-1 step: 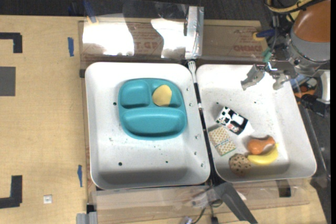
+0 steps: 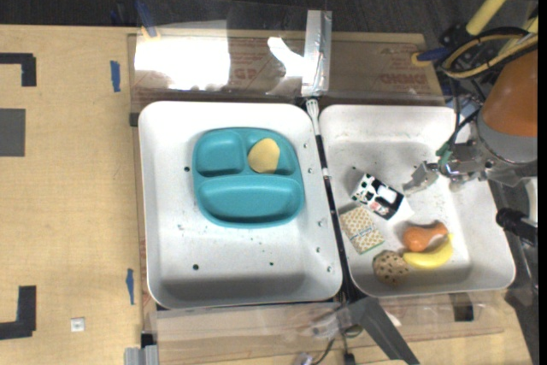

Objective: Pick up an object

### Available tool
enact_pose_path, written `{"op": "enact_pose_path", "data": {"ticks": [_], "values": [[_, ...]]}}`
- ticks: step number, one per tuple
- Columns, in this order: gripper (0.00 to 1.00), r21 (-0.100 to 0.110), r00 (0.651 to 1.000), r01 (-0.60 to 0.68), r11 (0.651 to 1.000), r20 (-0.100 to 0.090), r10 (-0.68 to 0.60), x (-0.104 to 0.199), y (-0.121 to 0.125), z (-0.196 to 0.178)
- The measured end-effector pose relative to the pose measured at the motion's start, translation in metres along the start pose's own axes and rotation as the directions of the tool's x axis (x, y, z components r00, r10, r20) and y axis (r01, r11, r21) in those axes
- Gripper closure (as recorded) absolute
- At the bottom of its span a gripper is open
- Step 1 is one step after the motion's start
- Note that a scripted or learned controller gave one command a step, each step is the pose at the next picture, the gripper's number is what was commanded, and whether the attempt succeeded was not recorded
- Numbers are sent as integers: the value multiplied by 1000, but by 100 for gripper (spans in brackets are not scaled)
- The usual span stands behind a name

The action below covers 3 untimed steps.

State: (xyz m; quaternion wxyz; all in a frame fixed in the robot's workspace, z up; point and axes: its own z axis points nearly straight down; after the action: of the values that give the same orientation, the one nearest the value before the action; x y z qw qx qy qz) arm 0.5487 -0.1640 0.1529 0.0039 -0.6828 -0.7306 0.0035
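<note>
Your gripper (image 2: pixel 425 175) sits over the right bin (image 2: pixel 376 128), upper-right part, reaching in from the right. It's too small and blurry here to say how far the jaws are apart, so can't tell, and nothing visibly sits between them.

Pickable stuff is bunched in the lower half of that bin: a black-and-white toy (image 2: pixel 377 195) just left and below the gripper, a checkered packet (image 2: pixel 361 228) below that, a brown cookie (image 2: pixel 391 266) near the front wall, and a banana (image 2: pixel 430 256) touching an orange piece (image 2: pixel 424 234). In the left bin (image 2: pixel 171 209) there's a teal tray (image 2: pixel 248 197) w/ a yellow lump (image 2: pixel 263 155) in its top-right compartment.

Risks, as I judge it:
- Toy is nearest but small; a descent slightly off closes on air.
- Packet lies flat, so the jaws prob. slide over it.
- Banana and orange piece touch; going for one may shove or drag the other.
- Cookie is close to the wall, poor clearance.
</note>
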Motion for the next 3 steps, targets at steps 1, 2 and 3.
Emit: {"op": "enact_pose_path", "data": {"ticks": [1,2,3], "values": [[0,-8,938,346,938,2,-346,-24,-50,16],[0,-14,923,385,923,11,-385,-48,-72,-43],[0,-30,1000,-18,999,7,18,45,-60,61]]}}
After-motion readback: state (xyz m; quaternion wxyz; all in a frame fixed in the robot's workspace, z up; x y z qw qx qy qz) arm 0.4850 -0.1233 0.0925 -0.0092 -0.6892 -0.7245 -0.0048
